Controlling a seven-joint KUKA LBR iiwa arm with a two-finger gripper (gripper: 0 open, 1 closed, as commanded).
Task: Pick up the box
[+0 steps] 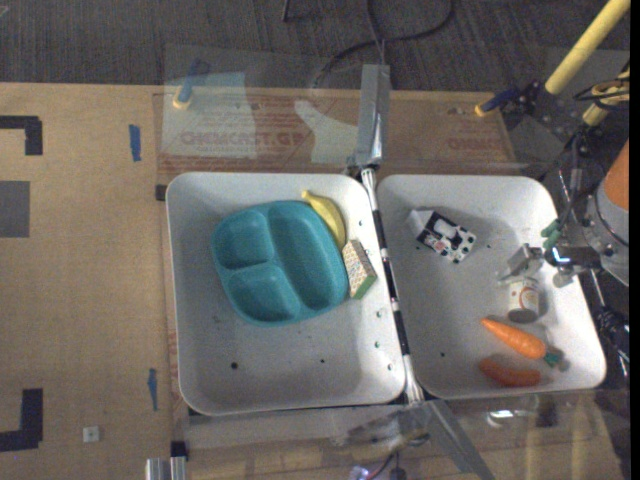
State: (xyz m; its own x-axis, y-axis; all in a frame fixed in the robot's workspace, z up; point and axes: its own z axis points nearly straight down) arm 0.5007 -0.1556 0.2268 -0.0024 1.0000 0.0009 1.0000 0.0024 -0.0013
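Item 1, my gripper: right bin, right side, above a small cup; open or closed, I cannot tell. Item 2, box: same bin, up-left of me, well apart, long axis diagonal.

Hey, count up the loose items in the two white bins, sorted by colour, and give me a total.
Teal: 1, divided plate
Yellow: 1, banana
Green-edged: 1, sponge
Black and white: 1, box
White: 1, small cup
Orange: 2, carrot and sausage-shaped piece
Total: 7
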